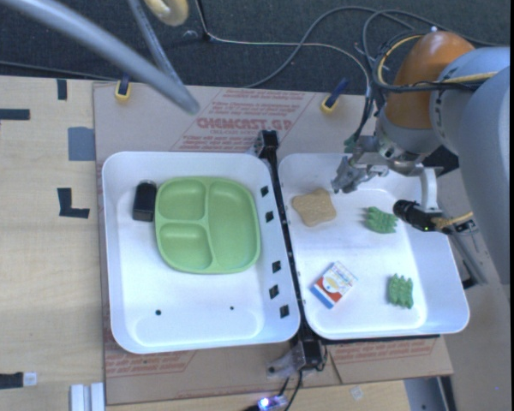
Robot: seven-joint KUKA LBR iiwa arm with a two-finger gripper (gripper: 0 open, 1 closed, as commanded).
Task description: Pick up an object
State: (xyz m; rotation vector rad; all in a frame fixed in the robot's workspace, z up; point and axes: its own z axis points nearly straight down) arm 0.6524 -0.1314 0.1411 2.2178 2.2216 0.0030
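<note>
Pale green divided tray (208, 226) and a black block (144, 201) in the white left bin (124, 315). Over in the white right bin (450, 311): tan bread slice (313, 207), two dark green leafy pieces (380, 220), and a red, white and blue carton (333, 284).

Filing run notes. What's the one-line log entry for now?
gripper over right white bin | beside tan bread slice | nothing visibly held

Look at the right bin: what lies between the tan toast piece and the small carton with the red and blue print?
Nothing: in the camera view, only bare white floor of the right bin separates the toast piece from the carton.
</note>
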